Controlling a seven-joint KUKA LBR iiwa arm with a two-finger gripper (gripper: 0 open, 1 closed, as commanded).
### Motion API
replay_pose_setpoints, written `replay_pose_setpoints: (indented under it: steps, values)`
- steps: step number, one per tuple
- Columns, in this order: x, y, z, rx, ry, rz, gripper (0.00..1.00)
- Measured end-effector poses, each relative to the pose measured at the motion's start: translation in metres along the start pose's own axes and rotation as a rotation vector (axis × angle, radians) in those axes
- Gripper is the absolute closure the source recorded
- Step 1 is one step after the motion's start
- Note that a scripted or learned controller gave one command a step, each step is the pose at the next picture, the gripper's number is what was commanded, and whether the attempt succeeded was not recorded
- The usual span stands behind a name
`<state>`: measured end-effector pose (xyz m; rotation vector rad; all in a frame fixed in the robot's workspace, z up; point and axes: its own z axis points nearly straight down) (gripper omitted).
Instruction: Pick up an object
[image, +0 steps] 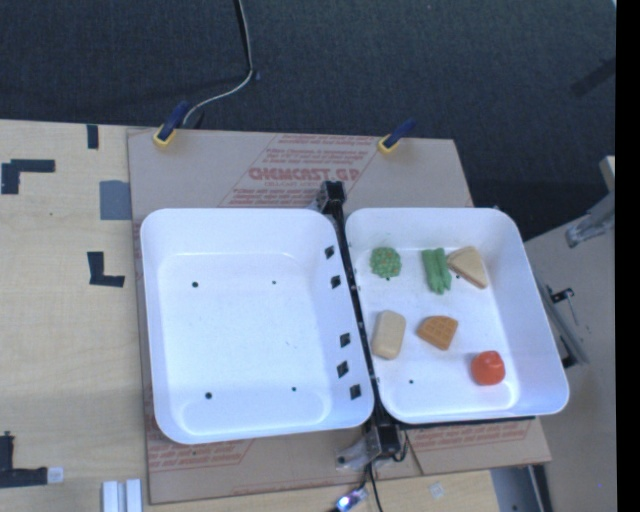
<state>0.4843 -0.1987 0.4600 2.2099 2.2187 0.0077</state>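
Observation:
The right bin (530, 300) holds several small food-like objects. A round green piece (385, 263) lies near its left wall, with a long green bean-like piece (436, 270) and a pale tan wedge (469, 267) to its right. Lower down sit a cream-coloured block (389, 334), an orange waffle-like piece (438, 332) and a red tomato-like piece (488, 368) near the front right corner. All lie apart from one another.
The left bin (160, 300) stands beside the right one, joined by a row of black clips (345, 340). Both rest on a brown board (300, 170) held by two clamps at the back. A cable (235, 80) runs off behind.

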Motion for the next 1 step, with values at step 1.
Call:
replay_pose_setpoints:
  steps: [1]
  values:
    - [0.0666, 0.0012, -0.0806, 0.000, 0.002, -0.004, 0.00]
